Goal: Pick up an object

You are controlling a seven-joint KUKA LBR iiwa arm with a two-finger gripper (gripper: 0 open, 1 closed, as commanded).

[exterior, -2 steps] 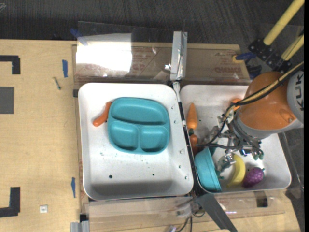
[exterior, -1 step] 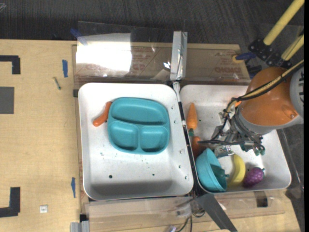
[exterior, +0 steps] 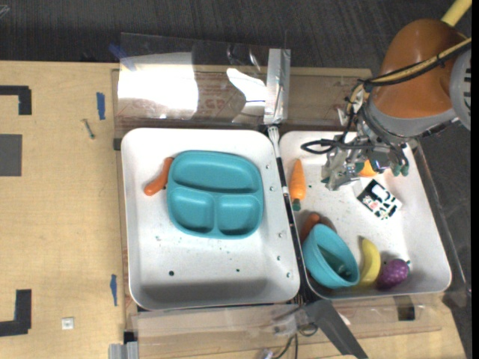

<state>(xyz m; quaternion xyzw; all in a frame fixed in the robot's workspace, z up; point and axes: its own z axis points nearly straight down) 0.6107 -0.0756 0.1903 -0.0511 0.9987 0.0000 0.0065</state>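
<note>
Hand (exterior: 343, 172): hanging low over the upper part of the right bin (exterior: 426, 200), beneath the orange wrist band; whether it is released or clenched cannot be told, and nothing is seen held in it. Candidate items, right bin: orange carrot (exterior: 298, 181) against the left wall, at nine o'clock from the hand and near it; small black-and-white block (exterior: 378, 200) at four o'clock, just beside the hand; teal bowl (exterior: 331, 257) tipped on its side at six o'clock, with a brown item (exterior: 311, 221) touching its upper rim; banana (exterior: 369, 260) and purple fruit (exterior: 394, 272) at five o'clock, well apart from the hand, the banana wedged between bowl and fruit. Left bin (exterior: 142, 260): teal divided plate (exterior: 215, 193) with an orange item (exterior: 158, 179) tucked at its left edge, far off at nine o'clock. Handling note: the block or carrot appears the likeliest target; centre squarely over one item, descend straight, and close across its narrow side, keeping clear of the bin wall beside the carrot.
</note>
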